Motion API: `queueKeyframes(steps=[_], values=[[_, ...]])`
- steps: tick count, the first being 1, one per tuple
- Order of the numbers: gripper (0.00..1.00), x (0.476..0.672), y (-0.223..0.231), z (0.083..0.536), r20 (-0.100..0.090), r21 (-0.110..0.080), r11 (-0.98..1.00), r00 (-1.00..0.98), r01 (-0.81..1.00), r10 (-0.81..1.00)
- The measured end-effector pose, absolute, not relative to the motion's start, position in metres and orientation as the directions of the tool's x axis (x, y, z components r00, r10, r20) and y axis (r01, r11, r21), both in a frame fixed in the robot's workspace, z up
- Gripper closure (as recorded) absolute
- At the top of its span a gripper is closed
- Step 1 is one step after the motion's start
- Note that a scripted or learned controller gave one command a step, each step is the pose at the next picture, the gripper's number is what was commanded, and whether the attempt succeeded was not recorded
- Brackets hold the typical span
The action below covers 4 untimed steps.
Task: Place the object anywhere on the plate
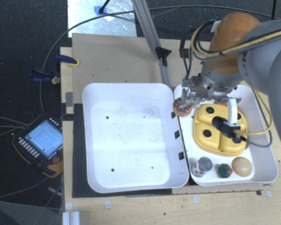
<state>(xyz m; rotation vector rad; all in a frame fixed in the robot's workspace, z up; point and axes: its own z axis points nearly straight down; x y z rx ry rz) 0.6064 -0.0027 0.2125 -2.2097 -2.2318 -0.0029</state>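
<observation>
Looking down at a slant, we see two white bins side by side on the counter. The gripper (pixel 186 97) hangs over the right bin's (pixel 267 170) left rim, just above a small brown object (pixel 181 108). A yellow plate (pixel 219 129) lies just beside. We cannot tell whether the jaws are apart or together. If they miss the object, it could tip over the rim.

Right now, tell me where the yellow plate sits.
The yellow plate lies in the right bin, below the gripper, with three small objects along the bin's near edge in front of it.
</observation>
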Motion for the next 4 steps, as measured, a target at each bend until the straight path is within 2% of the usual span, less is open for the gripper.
queueKeyframes(steps=[1, 2, 3, 4], values=[[1.0, 0.615, 0.052, 0.228, 0.003, 0.003, 0.011, -0.011, 1.0, 1.0], [1.0, 0.626, 0.103, 0.224, 0.003, 0.003, 0.01, -0.01, 1.0, 1.0], [1.0, 0.62, 0.13, 0.218, 0.001, 0.001, 0.008, -0.008, 1.0, 1.0], [1.0, 0.622, 0.129, 0.222, 0.001, 0.001, 0.006, -0.006, 1.0, 1.0]])
